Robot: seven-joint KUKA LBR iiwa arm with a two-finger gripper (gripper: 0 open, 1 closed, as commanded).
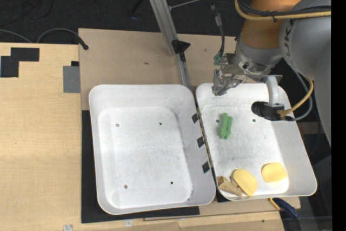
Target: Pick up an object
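Observation:
My gripper (221,86) hangs over the far left corner of the right bin (294,143), with nothing seen between its fingers. A green ridged object (225,126) lies in that bin a short way in front of the gripper. Two yellow rounded pieces (245,181) (273,172) rest near the bin's front edge, and a small tan crumbly piece (229,186) sits in the front left corner beside them.
The left bin (108,100) stands alongside, sharing a wall with black clips (200,140). A metal rail (162,13) slants up from the bins' far junction. The bench's wooden top (38,132) spreads to the left.

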